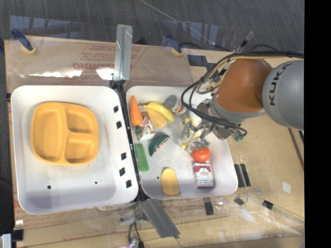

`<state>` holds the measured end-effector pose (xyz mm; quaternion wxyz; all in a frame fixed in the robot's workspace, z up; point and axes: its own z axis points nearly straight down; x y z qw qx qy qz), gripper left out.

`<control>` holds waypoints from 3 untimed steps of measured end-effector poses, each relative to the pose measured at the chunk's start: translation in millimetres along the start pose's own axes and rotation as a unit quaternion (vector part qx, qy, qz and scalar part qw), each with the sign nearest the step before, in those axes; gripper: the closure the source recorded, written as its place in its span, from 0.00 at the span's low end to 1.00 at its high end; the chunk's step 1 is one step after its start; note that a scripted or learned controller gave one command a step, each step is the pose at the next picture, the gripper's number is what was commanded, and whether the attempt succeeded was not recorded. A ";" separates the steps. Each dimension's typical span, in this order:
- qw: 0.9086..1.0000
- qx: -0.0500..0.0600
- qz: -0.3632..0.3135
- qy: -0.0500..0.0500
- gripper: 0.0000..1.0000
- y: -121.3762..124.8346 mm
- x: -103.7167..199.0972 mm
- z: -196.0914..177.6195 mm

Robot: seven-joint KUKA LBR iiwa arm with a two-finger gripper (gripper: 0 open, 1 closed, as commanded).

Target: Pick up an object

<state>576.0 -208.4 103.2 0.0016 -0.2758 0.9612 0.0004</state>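
Note:
The right bin (223, 182) holds several toy foods. A yellow banana (159, 111) lies beside an orange carrot (135, 111) at the bin's left. A small can (176, 105) sits near the top. A dark green piece (157, 143) and a green stick (141, 157) lie lower left. A yellow lump (169, 182) rests at the bottom. A red tomato (201, 154) sits above a red carton (204, 175). My gripper (195, 134) hangs low over the bin's right half, just above the tomato, amid shiny yellowish clutter.
The left bin (31, 190) carries an orange divided plate (64, 132). A metal divider post (122, 53) stands between the bins at the back. Black cables (207, 79) loop off the arm's orange wrist band (243, 84).

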 end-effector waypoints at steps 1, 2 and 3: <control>1.000 0.000 0.000 0.000 0.00 0.1 0.1 0.3; 1.000 0.001 -0.002 -0.002 1.00 -0.1 -1.8 -10.8; 0.999 0.003 0.052 -0.004 1.00 63.4 -113.7 -117.4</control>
